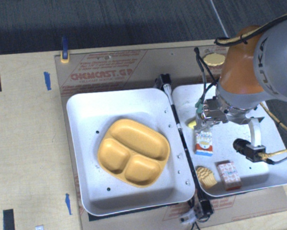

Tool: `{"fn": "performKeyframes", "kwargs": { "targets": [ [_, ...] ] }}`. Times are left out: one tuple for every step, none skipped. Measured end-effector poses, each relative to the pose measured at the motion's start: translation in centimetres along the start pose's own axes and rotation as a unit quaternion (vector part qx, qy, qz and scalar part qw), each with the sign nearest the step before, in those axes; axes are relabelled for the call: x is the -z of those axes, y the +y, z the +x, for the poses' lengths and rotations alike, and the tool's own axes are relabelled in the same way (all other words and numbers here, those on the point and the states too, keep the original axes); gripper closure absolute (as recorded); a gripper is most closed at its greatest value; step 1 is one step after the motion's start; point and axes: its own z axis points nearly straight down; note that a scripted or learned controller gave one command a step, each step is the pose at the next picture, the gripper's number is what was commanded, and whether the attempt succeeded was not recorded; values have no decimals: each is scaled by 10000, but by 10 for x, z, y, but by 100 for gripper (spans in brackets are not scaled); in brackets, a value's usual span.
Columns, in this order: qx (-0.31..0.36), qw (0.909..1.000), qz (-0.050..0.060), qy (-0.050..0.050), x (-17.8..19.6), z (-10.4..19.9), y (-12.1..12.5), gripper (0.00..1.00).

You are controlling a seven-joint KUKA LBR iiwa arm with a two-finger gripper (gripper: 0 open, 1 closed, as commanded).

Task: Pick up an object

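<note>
Bench (25,148) of pale board, bearing two white bins side by side. Left bin (82,112) holding a large yellow three-compartment tray (133,151), turned over or domed, near its middle. Right bin (285,169), taken here as the landmark, crossed from the far right by the grey arm (274,59) with its orange band. Inside that bin, toward its left wall: a small carton (204,144) with red, white and blue print. Near the bin's front left corner, a ridged biscuit-like piece (205,175); just right of that, a pinkish patterned box (228,174).

Hand (205,126) hanging directly over the carton's upper end, near or touching it; spread or pressed together, cannot tell from this angle.

Step judged: closing in on the carton, grasp not yet shown. Next: descend squarely, close across the carton's narrow width, then lift straight up, clear of the bin's left wall.
</note>
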Motion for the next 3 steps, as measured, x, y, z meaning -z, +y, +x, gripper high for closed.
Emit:
{"fn": "performKeyframes", "kwargs": {
  "targets": [
    [-14,10000,5,-4,-49,-87,-40,100],
    [-11,10000,-18,-2,-98,-107,-67,100],
    [-6,10000,-36,-9,-98,-67,-17,100]
  ]
}}
